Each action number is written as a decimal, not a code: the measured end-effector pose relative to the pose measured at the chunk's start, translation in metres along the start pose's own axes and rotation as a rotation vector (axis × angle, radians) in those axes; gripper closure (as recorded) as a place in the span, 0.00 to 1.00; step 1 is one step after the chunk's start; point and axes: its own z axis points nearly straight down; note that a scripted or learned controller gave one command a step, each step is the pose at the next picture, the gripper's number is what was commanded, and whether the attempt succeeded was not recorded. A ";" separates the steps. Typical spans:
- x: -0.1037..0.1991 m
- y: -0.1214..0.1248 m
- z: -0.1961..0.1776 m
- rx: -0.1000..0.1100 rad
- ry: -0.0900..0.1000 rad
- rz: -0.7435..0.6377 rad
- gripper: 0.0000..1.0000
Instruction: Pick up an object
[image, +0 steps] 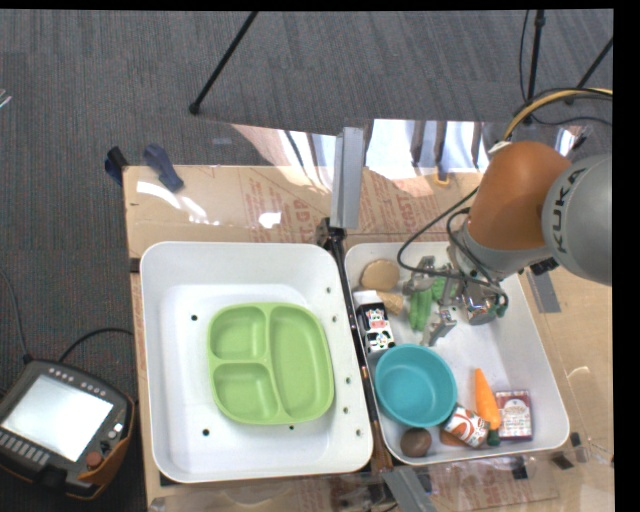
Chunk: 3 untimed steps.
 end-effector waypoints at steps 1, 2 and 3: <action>-0.001 0.057 0.001 0.001 0.002 0.030 0.00; 0.000 0.058 -0.006 -0.001 0.006 0.029 1.00; -0.012 0.097 -0.161 0.001 -0.014 0.066 1.00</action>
